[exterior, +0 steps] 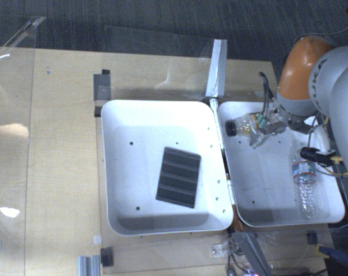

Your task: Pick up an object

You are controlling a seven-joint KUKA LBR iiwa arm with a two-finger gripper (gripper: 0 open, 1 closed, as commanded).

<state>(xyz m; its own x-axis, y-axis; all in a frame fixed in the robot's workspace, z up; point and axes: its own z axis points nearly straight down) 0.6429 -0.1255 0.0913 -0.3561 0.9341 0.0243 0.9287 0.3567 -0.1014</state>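
The camera view shows you the gripper (260, 132) low in the far left corner of the right bin (266, 171), right at a small dark-capped bottle (240, 125) lying there; you cannot tell how it is set. A clear water bottle (304, 184) lies near that bin's right side, and a dark ribbed slab (178, 176) rests in the left bin (133, 125).

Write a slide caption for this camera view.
Gripper low in right bin near a small bottle; dark ridged block in left bin.
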